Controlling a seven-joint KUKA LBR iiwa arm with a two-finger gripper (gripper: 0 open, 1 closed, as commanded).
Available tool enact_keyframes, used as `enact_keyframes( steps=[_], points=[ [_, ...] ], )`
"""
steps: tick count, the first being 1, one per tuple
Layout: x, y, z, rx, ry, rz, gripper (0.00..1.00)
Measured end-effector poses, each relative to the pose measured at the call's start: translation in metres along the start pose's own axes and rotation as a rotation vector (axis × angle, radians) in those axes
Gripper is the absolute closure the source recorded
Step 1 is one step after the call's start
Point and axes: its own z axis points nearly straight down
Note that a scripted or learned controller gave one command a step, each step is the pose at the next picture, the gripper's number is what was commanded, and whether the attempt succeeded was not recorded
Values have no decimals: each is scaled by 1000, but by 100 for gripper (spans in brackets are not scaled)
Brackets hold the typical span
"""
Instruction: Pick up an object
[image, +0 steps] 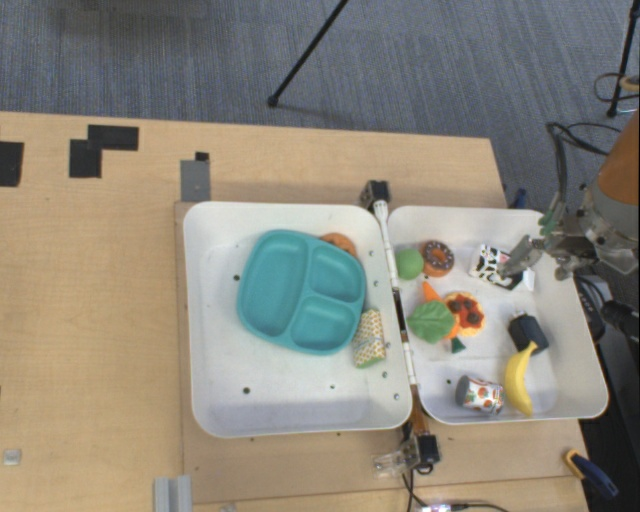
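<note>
The right bin (590, 385) holds several small objects: a green ball (408, 263), a brown doughnut (437, 258), a black-and-white patterned piece (490, 265), a green leaf (432, 320), an orange-red toy (465, 312), a black block (527, 330), a banana (518, 380) and a small can (480, 395). My gripper (543, 258) hangs over the bin's upper right part, just right of the black-and-white piece. It looks open, with nothing between its fingers.
The left bin (215, 390) holds a teal divided plate (300, 290), an orange thing (338, 241) half hidden behind it, and a patterned packet (370, 338) by the divider. The grey-and-orange arm (615, 190) and cables crowd the right edge.
</note>
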Motion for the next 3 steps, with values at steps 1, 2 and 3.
enact_keyframes(
  steps=[1,2,3],
  points=[
    [-30,-42,128,-2,0,1,0],
    [-6,-75,134,-17,-9,4,0],
    [-7,-73,122,-23,-13,5,100]
  ],
)
